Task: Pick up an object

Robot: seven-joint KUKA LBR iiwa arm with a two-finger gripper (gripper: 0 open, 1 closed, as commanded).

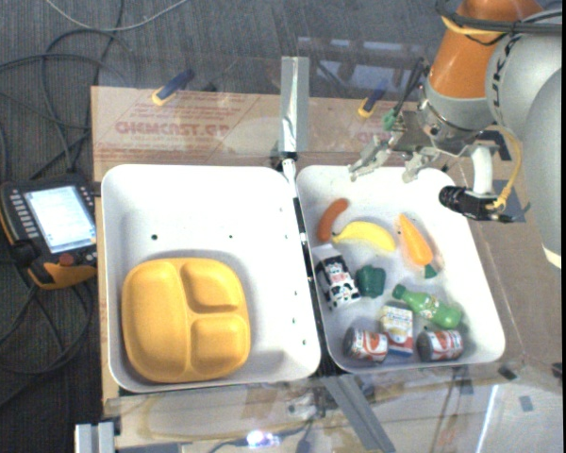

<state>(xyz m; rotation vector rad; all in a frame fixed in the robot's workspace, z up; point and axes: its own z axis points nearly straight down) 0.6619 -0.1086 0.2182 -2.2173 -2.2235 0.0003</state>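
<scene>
Cables are trailing over the carpet at the far left, and a pendant (45, 223) with a lit screen is sitting just beside the bench. Next along, the left bin (118, 187) is holding a yellow tray (186, 319) with three compartments, lying toward the near end. A metal divider post (292, 102) is standing behind the seam between the bins.

The right bin (486, 291) is where the pickings are lying. A sausage (332, 217) is resting near the far left corner, with a banana (368, 236) just beside it and a carrot (415, 241) a little further right. Nearer to me, a small black-and-white carton (337, 282) is sitting by the left wall, a dark green block (372, 279) next to it, then a green bottle (426, 306), and two cans (368, 344) lying on their sides along the near edge with a small packet between them.

The gripper (396, 161) is hanging over the bin's far rim, jaws spread and pinching nothing, well apart from every item. The arm (476, 55) is leaning in from the right.

To my eye the approach is in hand, with no target committed to. The next move is calling for a drop into the bin over something standing clear; the sausage or banana looks nearest, though the two are crowding each other, so the fingers will be needing room on both sides.
</scene>
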